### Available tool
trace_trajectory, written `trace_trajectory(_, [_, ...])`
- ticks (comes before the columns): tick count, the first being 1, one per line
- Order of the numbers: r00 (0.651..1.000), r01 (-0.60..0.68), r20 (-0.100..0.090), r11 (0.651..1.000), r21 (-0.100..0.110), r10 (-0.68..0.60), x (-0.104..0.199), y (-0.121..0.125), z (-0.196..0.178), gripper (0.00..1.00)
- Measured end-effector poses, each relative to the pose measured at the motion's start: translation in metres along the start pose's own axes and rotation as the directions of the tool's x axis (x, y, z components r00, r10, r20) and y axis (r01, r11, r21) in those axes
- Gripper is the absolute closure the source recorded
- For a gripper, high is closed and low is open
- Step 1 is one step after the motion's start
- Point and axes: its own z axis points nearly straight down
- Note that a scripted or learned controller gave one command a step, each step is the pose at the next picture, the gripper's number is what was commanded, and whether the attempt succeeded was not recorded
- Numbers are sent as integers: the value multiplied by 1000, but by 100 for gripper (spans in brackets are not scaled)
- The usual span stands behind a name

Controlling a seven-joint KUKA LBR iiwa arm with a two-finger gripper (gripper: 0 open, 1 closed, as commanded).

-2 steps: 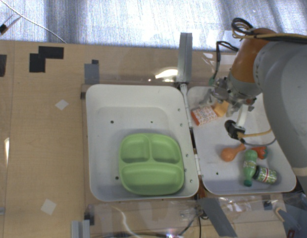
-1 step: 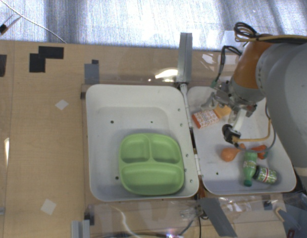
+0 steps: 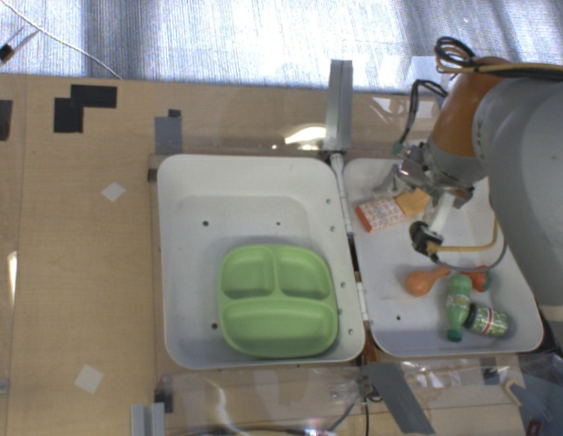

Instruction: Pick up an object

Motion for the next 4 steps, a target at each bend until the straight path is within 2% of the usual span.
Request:
trace_trajectory(1, [994, -110, 19, 993, 32, 110, 12, 15, 12, 0])
trace_trajectory(2, [995, -102, 14, 995, 13, 101, 15, 19, -2, 100])
trace_trajectory(3, [997, -81, 14, 997, 18, 81, 11, 19, 12, 100])
trace_trajectory(4, [1000, -7, 14, 1000, 21, 7, 16, 16, 12, 100])
